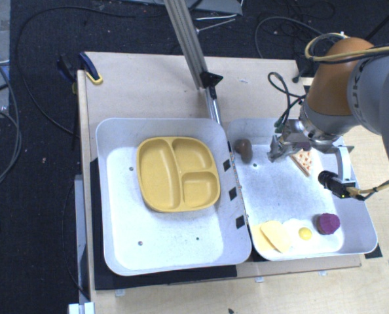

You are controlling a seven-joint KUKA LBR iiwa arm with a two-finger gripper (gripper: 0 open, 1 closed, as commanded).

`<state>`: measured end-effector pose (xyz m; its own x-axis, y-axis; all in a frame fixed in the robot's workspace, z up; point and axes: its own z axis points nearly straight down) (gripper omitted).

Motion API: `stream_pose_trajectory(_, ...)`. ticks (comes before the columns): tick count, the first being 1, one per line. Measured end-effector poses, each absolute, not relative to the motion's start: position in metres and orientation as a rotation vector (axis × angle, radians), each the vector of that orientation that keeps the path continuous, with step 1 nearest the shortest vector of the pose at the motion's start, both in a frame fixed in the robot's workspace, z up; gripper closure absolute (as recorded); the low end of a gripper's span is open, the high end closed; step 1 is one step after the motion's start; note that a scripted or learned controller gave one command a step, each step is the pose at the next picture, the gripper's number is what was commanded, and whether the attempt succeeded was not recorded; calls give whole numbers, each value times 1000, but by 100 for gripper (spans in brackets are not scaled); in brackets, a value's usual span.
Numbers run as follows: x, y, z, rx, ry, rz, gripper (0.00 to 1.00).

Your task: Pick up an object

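Gripper (281, 148) low in right bin (279, 195), upper centre-right of frame; I can't tell its state.
Flat orange-and-white checked wedge (303, 161) lies just right of it, long axis down-right.

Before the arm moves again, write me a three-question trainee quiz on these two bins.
1. True or false: the yellow divided plate lies in the left bin.
2. Which item sits nearest the right bin's front right corner? A) brown lump B) purple ball C) pizza slice toy
3. Fill in: the gripper hovers over the ___ bin, close beside the pizza slice toy.

Key: 1 true; 2 B; 3 right.
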<state>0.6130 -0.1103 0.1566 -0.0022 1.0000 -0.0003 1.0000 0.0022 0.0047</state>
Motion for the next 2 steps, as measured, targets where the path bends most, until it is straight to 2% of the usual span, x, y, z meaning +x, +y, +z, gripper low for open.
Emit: stream_pose_trajectory(2,616,-96,248,2213,2223,6,100)
